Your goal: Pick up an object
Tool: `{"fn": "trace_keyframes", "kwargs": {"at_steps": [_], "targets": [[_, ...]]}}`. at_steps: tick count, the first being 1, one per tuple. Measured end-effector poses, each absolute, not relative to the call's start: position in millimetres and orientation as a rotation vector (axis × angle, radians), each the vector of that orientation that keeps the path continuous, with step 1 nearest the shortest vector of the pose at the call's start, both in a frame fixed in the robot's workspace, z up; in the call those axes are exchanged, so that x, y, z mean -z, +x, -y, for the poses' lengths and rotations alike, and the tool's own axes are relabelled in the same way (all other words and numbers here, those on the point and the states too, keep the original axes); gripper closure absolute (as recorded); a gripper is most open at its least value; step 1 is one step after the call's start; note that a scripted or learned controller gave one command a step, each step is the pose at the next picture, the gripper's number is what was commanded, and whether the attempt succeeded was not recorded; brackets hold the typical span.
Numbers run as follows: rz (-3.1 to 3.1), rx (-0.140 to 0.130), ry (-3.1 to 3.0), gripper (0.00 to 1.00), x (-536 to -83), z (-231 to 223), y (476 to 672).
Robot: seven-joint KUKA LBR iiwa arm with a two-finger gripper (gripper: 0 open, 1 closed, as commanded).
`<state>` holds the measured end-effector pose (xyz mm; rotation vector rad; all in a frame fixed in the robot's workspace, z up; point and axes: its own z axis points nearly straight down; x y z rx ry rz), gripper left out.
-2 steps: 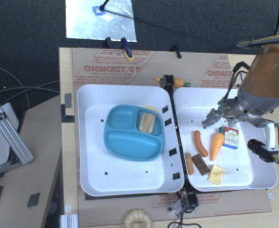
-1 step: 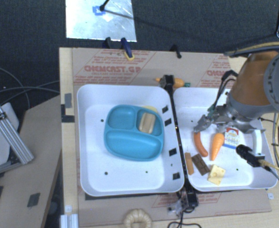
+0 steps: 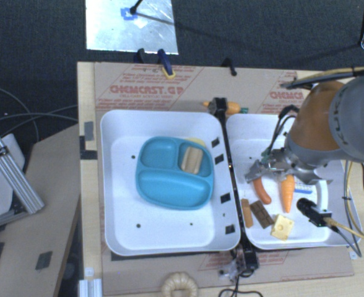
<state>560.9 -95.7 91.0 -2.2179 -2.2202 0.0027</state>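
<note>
Here, the tool point(image 3: 260, 169) hangs low in the right bin point(image 3: 247, 135).
Whether it grips anything I cannot tell (fingers unclear); a carrot point(image 3: 286, 193) lies at its 4 o'clock, a sausage point(image 3: 262, 191) beside.

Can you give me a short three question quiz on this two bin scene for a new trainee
1. True or false: the blue divided plate lies in the left bin.
2. Multiple choice: what sits in the plate's upper right compartment? A) a tan bread-like piece B) a carrot C) a cheese wedge
3. Fill in: the claw is down in the ____ bin, just above the reddish sausage that lies beside the carrot.

Key: 1 true; 2 A; 3 right.
</note>
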Motion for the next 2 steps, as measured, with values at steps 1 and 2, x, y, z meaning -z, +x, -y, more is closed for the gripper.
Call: {"fn": "trace_keyframes", "kwargs": {"at_steps": [1, 2], "targets": [[2.224, 0.002, -2.221, 1.0, -104.5, 96.2, 562.6], [2.224, 0.005, -2.225, 1.0, -149.0, 99.2, 559.8]]}}
